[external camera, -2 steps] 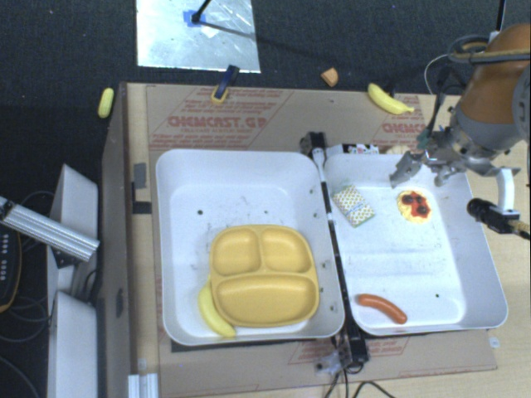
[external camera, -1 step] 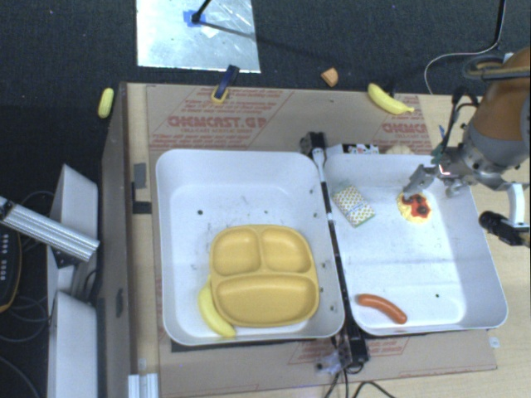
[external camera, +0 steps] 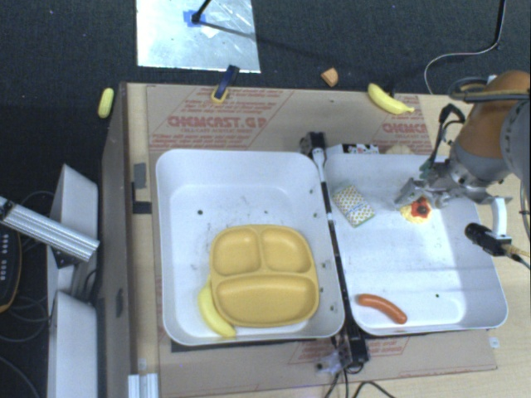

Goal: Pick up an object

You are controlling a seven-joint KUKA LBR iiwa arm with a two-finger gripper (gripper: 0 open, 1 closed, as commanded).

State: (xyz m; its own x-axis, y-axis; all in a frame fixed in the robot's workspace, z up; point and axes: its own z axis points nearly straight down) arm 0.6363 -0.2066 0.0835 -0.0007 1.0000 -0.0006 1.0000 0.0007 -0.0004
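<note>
While the arm is reaching in over the right bin (external camera: 489,305), I am seeing the gripper (external camera: 417,196) hanging low just beside a small red and yellow object (external camera: 417,210), which is lying on the bin floor at the gripper's tip; I cannot tell whether the gripper is touching it, and I cannot tell how the gripper is set, since the wrist is hiding that part. Measuring everything else from that small object: a patterned block (external camera: 353,204) is lying near it toward the divider between the bins, tilted, and an orange sausage (external camera: 382,308) is lying well apart from it, by the bin's near rim. Farther off, in the left bin (external camera: 178,222), a yellow divided plate (external camera: 264,274) is sitting with a yellow banana (external camera: 213,313) touching its near left edge. Beyond the small object, on the counter (external camera: 249,114) behind the bins, another banana (external camera: 388,99) is lying.
</note>
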